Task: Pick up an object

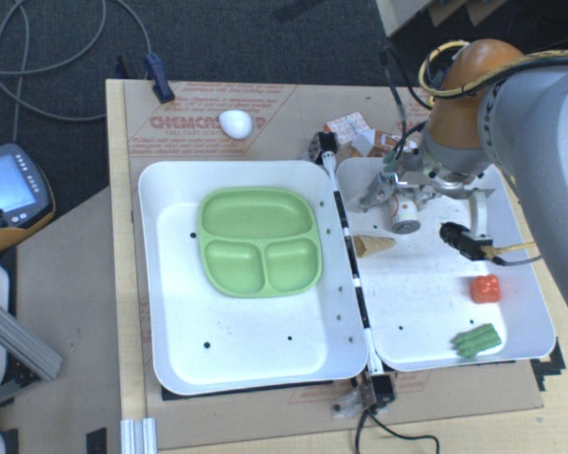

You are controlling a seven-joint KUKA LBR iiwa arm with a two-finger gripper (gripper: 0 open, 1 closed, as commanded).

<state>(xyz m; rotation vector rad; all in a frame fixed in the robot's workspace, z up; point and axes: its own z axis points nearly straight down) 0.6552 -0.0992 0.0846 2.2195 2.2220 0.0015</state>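
**Tan cone lies near the gripper in the right bin**

Tan and small, the cone [372,245] lies on its side on the white floor of the right bin [426,353]. It is close to the wall that this bin shares with its neighbour.

The left bin [170,334] holds a pale green divided plate [260,239] with one long compartment and two smaller ones. Behind that bin a white egg-shaped thing [235,123] rests on the cardboard bench top [133,253].

In the right bin, past the cone, an orange block [486,288] sits toward the right wall. A green ridged piece [477,340] lies near the front right corner, well apart from the cone.

The grey arm [540,130] comes in from the right, with its orange band above the wrist. The wrist bends down over the rear of the right bin. The gripper [402,214] hangs low there, just behind the cone, and holds nothing that can be seen. I cannot tell whether it is open or closed.
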